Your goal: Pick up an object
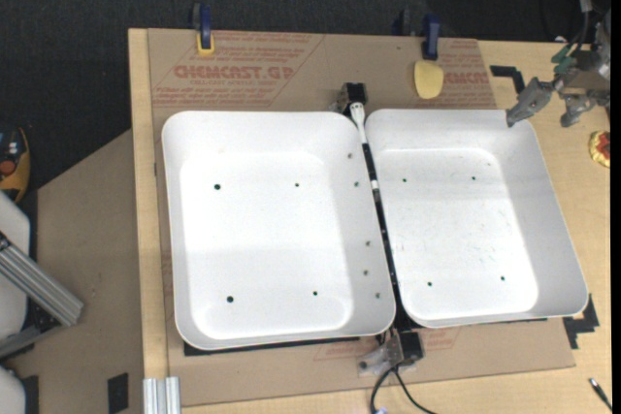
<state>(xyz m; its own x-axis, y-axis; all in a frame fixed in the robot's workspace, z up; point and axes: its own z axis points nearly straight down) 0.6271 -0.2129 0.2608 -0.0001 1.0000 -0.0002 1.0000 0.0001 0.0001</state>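
My gripper (543,111) hangs at the far right, over the back right corner of the right bin (543,208). Its two grey fingers (521,104) are spread apart, open, with nothing between them. A pale yellow object (428,79) lies on the cardboard just behind the right bin, to the left of the gripper. A small red and yellow object (601,147) lies on the bench at the right edge, below the gripper.
The left bin (184,208) and the right bin sit side by side on a cardboard sheet (252,68), both showing white floors with small black dots. Blue clamps (202,19) (431,36) hold the sheet's back edge. Cables lie at the front (393,359).
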